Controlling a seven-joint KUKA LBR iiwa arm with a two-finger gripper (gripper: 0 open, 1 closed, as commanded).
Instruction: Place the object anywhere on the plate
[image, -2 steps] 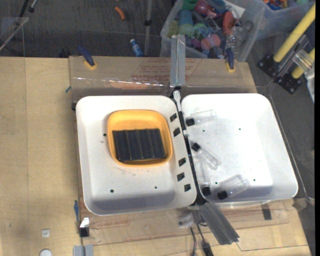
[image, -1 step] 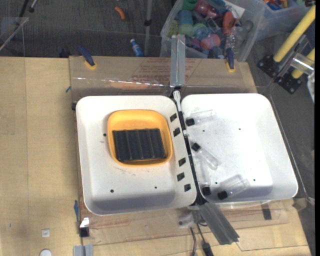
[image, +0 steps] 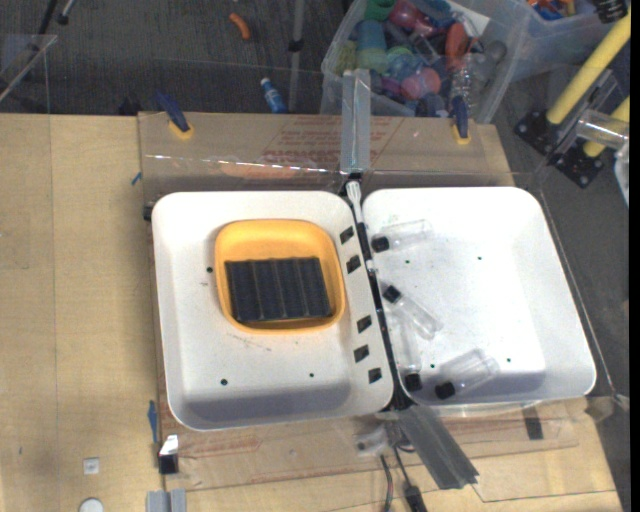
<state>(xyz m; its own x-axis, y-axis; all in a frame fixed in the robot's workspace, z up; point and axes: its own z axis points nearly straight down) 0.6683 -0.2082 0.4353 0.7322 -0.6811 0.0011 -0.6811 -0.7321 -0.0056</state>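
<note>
A yellow-orange plate (image: 228, 250) with rounded corners sits in the left white bin (image: 190, 340), slightly back of its middle. A dark, ribbed rectangular object (image: 277, 288) lies flat on the plate and covers most of its floor. In the right white bin (image: 510, 290) lie three clear plastic tubes with black caps: one at the back left (image: 402, 236), one along the left wall (image: 412, 312), one at the front (image: 466, 370).
A metal divider with black clips (image: 362, 300) runs between the two bins. A clear box of colourful toys (image: 420, 45) stands behind the bench. A yellow pole (image: 600, 60) and dark gear stand at the back right. Bare wooden bench (image: 70, 300) lies to the left.
</note>
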